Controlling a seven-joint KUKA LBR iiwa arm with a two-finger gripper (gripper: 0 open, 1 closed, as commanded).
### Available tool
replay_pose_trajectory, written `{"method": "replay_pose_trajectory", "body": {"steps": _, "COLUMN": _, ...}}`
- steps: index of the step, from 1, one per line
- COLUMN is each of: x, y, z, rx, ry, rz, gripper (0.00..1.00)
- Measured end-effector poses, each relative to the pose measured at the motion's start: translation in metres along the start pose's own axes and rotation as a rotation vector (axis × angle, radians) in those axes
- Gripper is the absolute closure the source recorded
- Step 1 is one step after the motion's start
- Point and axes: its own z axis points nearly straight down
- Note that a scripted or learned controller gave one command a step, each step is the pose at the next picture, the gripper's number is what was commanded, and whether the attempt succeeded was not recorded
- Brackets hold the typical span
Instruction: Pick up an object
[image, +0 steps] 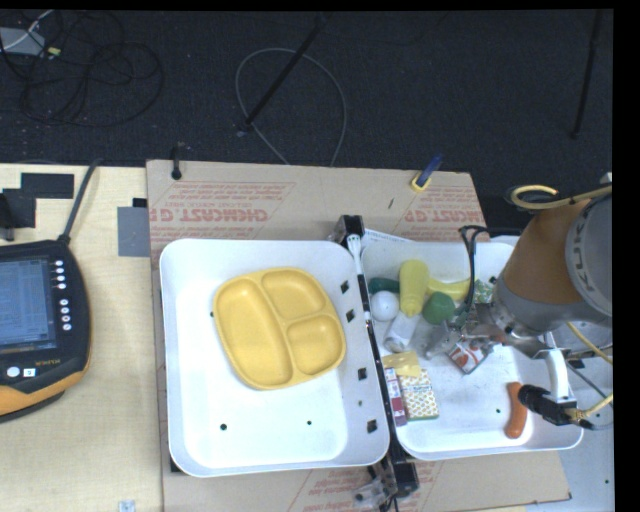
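Two shallow white bins sit side by side on the counter (80, 210). The left bin (200, 420), at the middle of the frame, holds one yellow divided plate (280, 326) with three compartments, lying flat toward its upper half. The right bin (470, 420), right of center, holds a cluster of small objects: one yellow bottle-like item (413, 285) near its top, one green ball (438, 307) just beside it, one white ball (384, 305) near the bin's left wall, one dark green object (380, 285) above that, one patterned packet (412, 390) lower left, one red-and-white item (465, 356) near the middle, and one orange piece (515, 412) at the lower right.

The arm enters from the right edge, its orange band (535, 255) over the right bin's upper corner. The claw (470, 335) is low among the clutter, just above the red-and-white item and right of the green ball. Whether anything is in its grasp cannot be told from here.

One handheld control pendant (35, 315) lies at the far left of the counter.
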Motion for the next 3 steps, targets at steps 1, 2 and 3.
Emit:
{"method": "replay_pose_trajectory", "body": {"steps": 1, "x": 0.004, "y": -0.001, "z": 0.000, "rx": 0.000, "ry": 0.000, "rz": -0.001, "gripper": 0.00}}
{"method": "replay_pose_trajectory", "body": {"steps": 2, "x": 0.003, "y": 0.000, "z": -0.011, "rx": 0.000, "ry": 0.002, "rz": 0.003, "gripper": 1.00}}
{"method": "replay_pose_trajectory", "body": {"steps": 3, "x": 0.073, "y": 0.027, "z": -0.076, "rx": -0.005, "ry": 0.001, "rz": -0.007, "gripper": 1.00}}
